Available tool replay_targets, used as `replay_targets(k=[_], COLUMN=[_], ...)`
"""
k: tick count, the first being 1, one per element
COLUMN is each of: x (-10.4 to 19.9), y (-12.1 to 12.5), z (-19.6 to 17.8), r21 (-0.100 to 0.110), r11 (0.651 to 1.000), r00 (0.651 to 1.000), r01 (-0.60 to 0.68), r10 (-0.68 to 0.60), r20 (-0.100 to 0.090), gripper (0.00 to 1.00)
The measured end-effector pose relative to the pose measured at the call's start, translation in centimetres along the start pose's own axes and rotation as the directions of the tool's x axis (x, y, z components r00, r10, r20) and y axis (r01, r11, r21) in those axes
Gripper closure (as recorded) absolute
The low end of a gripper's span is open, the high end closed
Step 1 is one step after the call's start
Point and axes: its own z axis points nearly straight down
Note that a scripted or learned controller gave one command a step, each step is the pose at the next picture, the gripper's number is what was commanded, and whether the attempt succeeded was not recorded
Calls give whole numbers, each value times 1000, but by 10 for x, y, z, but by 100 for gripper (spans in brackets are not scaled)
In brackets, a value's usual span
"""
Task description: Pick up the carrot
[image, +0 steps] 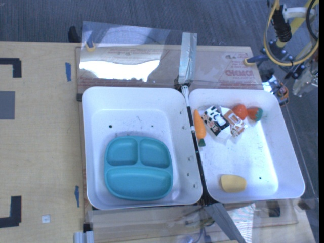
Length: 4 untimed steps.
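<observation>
Carrot (199,125) lying in the right bin (288,151), arm waiting beyond the bin's far right corner.

The carrot is resting against the right bin's left wall, green tip pointing toward the near side. Just right of the carrot a black-and-white box (215,119) and a small printed carton (235,123) are sitting, with a tomato (239,111) beyond them. A yellow piece (233,183) is lying nearer the bin's front. A teal divided plate (137,167) is occupying the left bin (96,135). Whether the fingers are spread or closed, I cannot tell.
</observation>
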Motion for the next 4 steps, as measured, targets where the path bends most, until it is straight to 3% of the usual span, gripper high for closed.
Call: replay_targets(k=[1,2,4], x=[44,42,43], y=[5,5,-5], z=[43,87,62], r21=[1,1,8], r11=[973,973,970], r00=[973,973,970], r01=[229,232,241], r10=[-229,-232,-241], r20=[8,12,-1], gripper=[100,100,100])
